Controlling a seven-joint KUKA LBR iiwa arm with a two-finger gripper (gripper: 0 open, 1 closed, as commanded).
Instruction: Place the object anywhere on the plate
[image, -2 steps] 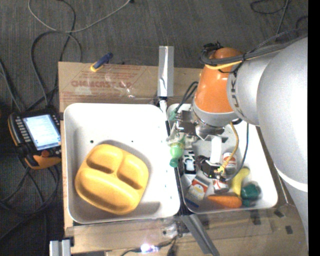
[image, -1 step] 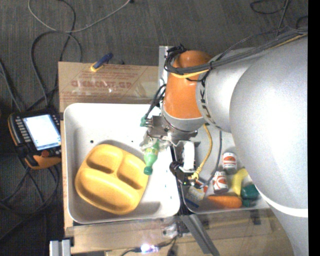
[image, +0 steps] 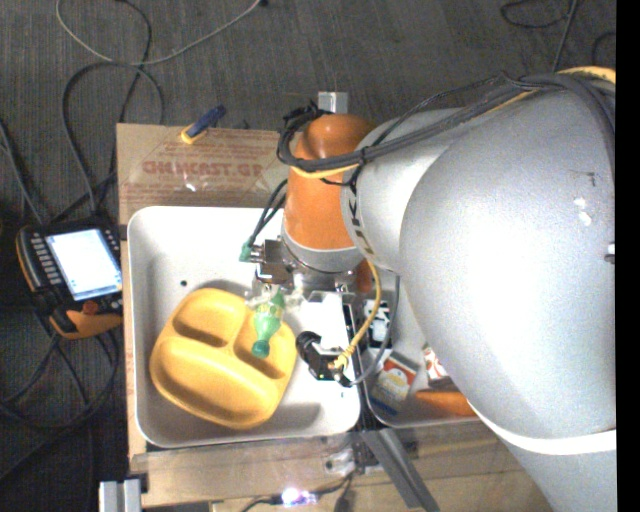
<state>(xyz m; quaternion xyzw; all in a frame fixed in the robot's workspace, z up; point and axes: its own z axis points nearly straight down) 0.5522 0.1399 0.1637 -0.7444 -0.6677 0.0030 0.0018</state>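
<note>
A yellow divided plate (image: 212, 357) lies in the left white bin (image: 160, 235), towards its front. My gripper (image: 270, 300) hangs over the plate's right edge. A small green object (image: 265, 328) shows just below the gripper, tilted down onto the plate's right rim. It looks to sit between the fingers, with its lower tip near or on the plate. The arm's orange band (image: 322, 190) rises behind the gripper.
The right bin (image: 372, 400) is mostly hidden by the grey arm; some packaged items (image: 398, 378) and an orange thing (image: 440, 402) show in it. A black cable clip (image: 318, 358) hangs by the plate's right side. A tablet (image: 75, 262) lies left of the bench.
</note>
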